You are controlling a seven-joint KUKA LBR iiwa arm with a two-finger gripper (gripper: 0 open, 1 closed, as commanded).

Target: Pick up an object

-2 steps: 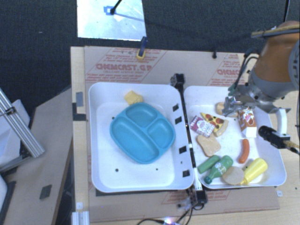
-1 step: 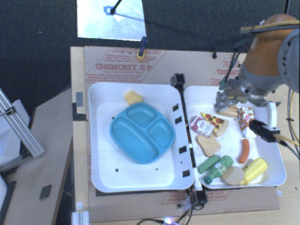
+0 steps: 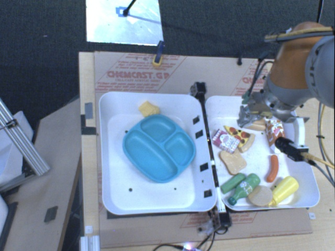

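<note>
- One arm (image 3: 298, 56) comes in from the right side, grey with an orange band, and it bends down over the far part of the right bin (image 3: 314, 192).
- The end effector (image 3: 253, 116) is low in that bin, near its far left corner; I cannot tell how it stands, wide or narrow, because the metal parts hide it.
- A pale piece of toy food (image 3: 258, 125) lies just under and beside the end effector; I cannot tell if they touch.
- Near the end effector, toward the front, lie a pizza slice (image 3: 238, 133) and a red and white carton (image 3: 226, 140), close to each other.
- A red and white packet (image 3: 273, 130) lies just to the right of the end effector.
- Further to the front are a slice of bread (image 3: 233, 162), a sausage (image 3: 272, 168), a green pickle (image 3: 232, 182), a green bottle (image 3: 244, 188), a round cookie (image 3: 260, 195) and a yellow bottle (image 3: 284, 190), all well apart from the end effector.
- The left bin (image 3: 112, 192) holds a blue divided plate (image 3: 158, 147) and a small yellow piece (image 3: 149, 109) behind it.
- Both bins stand side by side on the surface (image 3: 136, 72).
</note>
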